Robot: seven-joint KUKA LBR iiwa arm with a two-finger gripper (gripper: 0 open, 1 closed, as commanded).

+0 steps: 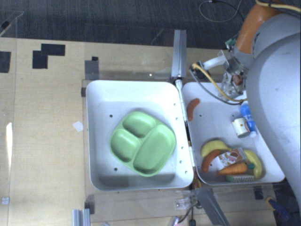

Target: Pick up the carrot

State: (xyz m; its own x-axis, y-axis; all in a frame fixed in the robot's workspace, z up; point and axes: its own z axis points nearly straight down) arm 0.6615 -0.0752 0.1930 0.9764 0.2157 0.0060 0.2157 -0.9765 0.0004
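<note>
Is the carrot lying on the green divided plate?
No, the carrot lies in the right bin among other items, while the green plate sits in the left bin.

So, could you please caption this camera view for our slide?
End effector above the right bin; carrot lies at its near end.

A pale green three-compartment plastic plate (pixel 143 144) sits in the left white bin (pixel 96 126). In the right white bin (pixel 211 121), a reddish-brown sausage (pixel 192 108) lies apart from two yellow bananas (pixel 212 147), a small printed packet (pixel 229 158) and a blue-capped bottle (pixel 246 116).
</note>
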